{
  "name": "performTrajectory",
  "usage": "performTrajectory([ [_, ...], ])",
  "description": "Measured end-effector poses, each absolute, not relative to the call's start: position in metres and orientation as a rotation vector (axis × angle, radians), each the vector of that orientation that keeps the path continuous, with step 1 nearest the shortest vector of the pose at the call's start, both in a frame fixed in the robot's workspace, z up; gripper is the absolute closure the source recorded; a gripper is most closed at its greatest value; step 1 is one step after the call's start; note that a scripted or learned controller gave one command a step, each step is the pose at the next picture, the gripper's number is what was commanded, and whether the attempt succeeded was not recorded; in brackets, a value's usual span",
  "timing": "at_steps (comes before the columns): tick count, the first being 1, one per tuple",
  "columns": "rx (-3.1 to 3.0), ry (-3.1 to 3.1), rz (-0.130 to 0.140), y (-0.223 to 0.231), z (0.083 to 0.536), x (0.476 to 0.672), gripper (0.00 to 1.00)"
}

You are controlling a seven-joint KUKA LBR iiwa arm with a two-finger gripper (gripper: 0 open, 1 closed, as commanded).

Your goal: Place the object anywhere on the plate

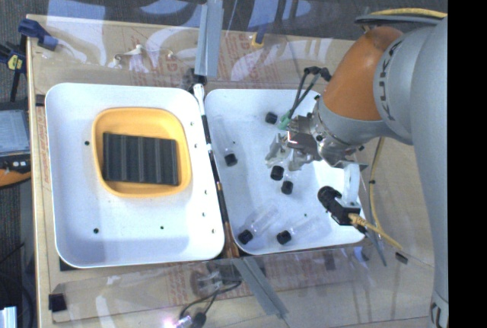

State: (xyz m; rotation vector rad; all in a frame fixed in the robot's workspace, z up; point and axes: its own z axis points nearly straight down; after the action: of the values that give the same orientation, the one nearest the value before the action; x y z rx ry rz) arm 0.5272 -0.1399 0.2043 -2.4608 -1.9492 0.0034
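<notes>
A yellow plate [141,123] with a dark ridged middle lies in the left white bin [76,227]. Several small black pieces are scattered in the right white bin [243,121]: one at the back [271,118], one near the left wall [230,159], two in the middle [277,172] [288,186], and two near the front edge [246,237] [283,237]. My gripper [283,154] hangs low over the middle of the right bin, just above the piece at the centre. Nothing is visibly held in it.
A raised divider [211,174] separates the two bins. Two clear, hard-to-see items [264,221] [308,227] lie near the right bin's front. The grey and orange arm [365,90] covers the right bin's right side.
</notes>
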Motion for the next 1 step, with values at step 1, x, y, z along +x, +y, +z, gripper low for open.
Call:
performTrajectory([
  [1,-2.398,-2.024,0.002,-0.1006,0.2130,0.5612,1.00],
])
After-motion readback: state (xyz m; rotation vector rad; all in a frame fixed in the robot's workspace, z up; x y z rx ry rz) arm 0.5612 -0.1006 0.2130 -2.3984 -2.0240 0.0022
